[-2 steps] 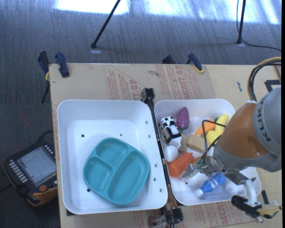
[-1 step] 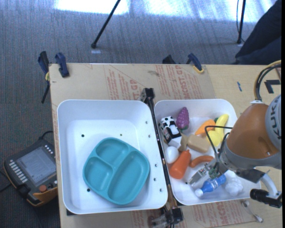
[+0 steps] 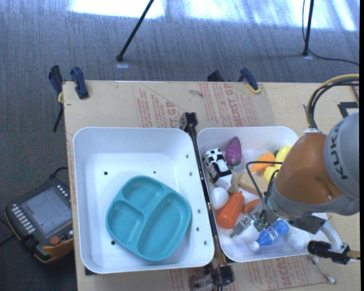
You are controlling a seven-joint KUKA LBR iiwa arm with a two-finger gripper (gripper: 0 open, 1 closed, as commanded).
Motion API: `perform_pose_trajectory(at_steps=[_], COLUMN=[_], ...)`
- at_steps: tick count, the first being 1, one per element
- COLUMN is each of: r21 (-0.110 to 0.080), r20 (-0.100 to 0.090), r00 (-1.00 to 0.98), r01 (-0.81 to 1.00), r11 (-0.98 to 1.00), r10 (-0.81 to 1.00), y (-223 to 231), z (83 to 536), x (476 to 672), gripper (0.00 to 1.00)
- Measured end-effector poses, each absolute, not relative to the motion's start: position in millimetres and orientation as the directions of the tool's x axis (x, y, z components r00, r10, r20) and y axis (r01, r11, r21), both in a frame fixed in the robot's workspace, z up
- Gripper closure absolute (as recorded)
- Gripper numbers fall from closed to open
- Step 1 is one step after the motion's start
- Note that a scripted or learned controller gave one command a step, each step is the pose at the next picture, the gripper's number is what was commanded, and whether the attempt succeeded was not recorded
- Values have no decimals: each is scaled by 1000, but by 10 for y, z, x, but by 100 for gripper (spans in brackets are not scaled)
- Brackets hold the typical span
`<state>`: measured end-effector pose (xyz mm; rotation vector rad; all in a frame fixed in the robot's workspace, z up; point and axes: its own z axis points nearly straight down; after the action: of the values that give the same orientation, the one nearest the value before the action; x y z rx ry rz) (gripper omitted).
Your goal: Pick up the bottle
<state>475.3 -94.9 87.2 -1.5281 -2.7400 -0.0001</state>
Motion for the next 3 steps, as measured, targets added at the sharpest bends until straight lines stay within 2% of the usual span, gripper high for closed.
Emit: perform_pose_trajectory(at_steps=[1,2,3], r21=[1,1,0], r20=[-1,3,1], r00=[-922,-918,-838], r01=[388,397,546], r11=[922,918,838], r10=[388,397,546], y=[-1410,-881,-1422], z=[878,873,875], x=[4823,4756,4757], gripper=[0,0,0])
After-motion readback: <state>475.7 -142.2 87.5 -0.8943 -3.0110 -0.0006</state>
